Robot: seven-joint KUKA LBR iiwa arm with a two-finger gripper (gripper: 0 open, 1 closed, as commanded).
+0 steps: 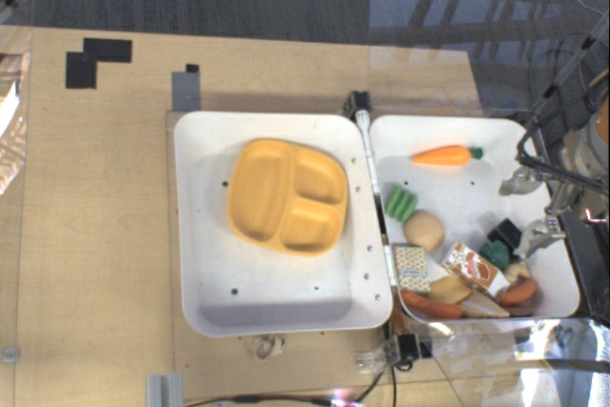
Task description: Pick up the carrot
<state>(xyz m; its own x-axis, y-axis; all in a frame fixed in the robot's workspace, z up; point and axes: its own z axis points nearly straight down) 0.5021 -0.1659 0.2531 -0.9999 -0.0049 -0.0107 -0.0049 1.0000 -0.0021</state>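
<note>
- Camera view shows the carrot (440,156) lying flat on the floor of the right bin (496,131), near that bin's far edge and about midway between its left and right walls, with bare white floor all round it.
- The gripper (534,209) hangs at the right bin's right edge, its two silver fingers (515,185) spread well apart with nothing between them; the carrot is well apart from it, toward the far-left of where it hangs.
- The carrot's long axis runs nearly parallel to the bin's far edge. Its green leafy end points toward the right wall, and the orange body narrows toward the left wall, the one shared with the left bin (191,205).
- The step in hand, I judge, is the approach: carry the open fingers over the carrot before any descent.
- To do it well, turn the wrist so the fingers close across the short width, one on the far side and one on the near side, not along the length.
- Aim for the thick orange part just left of the green top; the thin tip offers less to grip.
- The far wall is close, so the far finger needs room to come down between carrot and wall.
- The crowded toys sit at the near edge: a green piece (401,203), a beige ball (424,230) and a small carton (476,269), all clear of this approach.
</note>
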